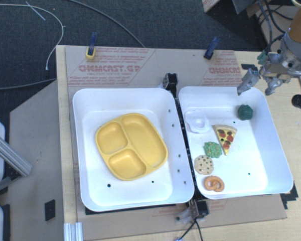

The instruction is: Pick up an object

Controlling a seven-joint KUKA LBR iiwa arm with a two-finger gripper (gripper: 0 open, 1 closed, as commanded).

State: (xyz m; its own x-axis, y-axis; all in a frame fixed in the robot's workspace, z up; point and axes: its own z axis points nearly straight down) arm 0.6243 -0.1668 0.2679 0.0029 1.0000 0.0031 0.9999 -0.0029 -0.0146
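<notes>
- We see the gripper at the far right corner of the right bin, above its rim; its two fingers stand apart with nothing between them.
- The grey arm enters from the upper right.
- Candidate objects all lie in the right bin. A dark green lump sits nearest the gripper, just below it and apart from the fingers.
- A pizza slice lies near the bin's middle; a leafy green piece sits just beside its left edge.
- A chip-dotted cookie lies below the leafy piece, and a pretzel sits near the front rim.
- A clear, cup-like item rests at the bin's left side; we cannot tell its exact shape.
- The left bin holds a yellow divided plate with three compartments, turned at a slant.
- Both bins rest on a cardboard sheet. We read red print "CHEMCAST. GP" behind the left bin, and the same word partly legible behind the right bin.
- A blue clamp with a yellow tip and a second blue clamp grip the sheet's far edge.
- A black bracket sits between the bins at the far side; thin cables cross the dark floor.
</notes>
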